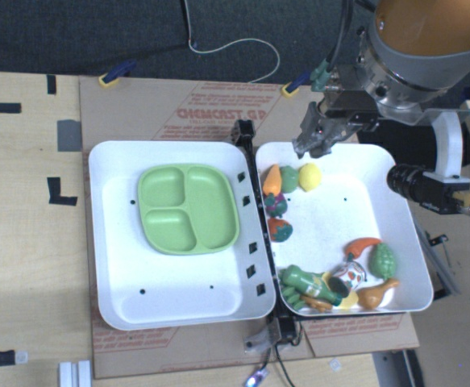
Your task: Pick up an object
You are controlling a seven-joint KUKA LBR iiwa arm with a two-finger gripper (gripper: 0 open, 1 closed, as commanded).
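My gripper (309, 148) hangs over the far left part of the right bin (343, 216), its dark fingertips just above a yellow lemon-like ball (309, 176). Nothing shows between the fingers. Beside the ball lies an orange carrot (272, 179) with a green and purple piece (278, 204) under it and a red and green piece (280, 230) lower down. Several toy foods pile in the bin's near corner: a green one (299, 280), a white and red one (349, 276), an orange pepper (364, 247), a green one (383, 260) and a tan one (373, 297).
The left bin (114, 256) holds a light green divided plate (189, 208). A black clip strip (255, 240) runs between the bins. A white cable (218, 48) loops across the dark floor behind the bench. The arm's body (412, 47) looms over the right bin's far edge.
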